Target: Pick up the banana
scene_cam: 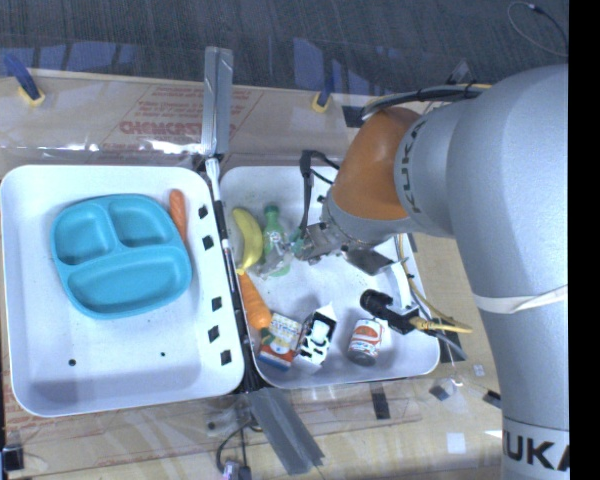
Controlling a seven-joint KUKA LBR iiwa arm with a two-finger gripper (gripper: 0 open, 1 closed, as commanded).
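- Camera view: bench (100, 108) covered in a pale printed sheet under clear film; dark ribbed floor behind it.
- Two shallow white bins, glossy plastic with rounded corners, side by side, with a grey divider strip marked with black squares between them.
- Left bin (40, 368): a smooth blue compartment tray (120, 251) lies in its upper half; a small orange carrot (178, 211) lies just beside the tray's right edge. The lower half is bare white floor.
- Right bin (400, 363): banana (248, 238), yellow and curved, lies against the left wall near the top. A green bottle (272, 230) is just beside it, and a second carrot (255, 303) lies below.
- Along the bin's near rim: small cartons and a can (365, 340), closely packed.
- Gripper (308, 245) hangs low over the bin's middle, just right of the bottle; cannot tell how it is set. Nothing visibly held.
- Grey arm (500, 188) covers the bin's right side.
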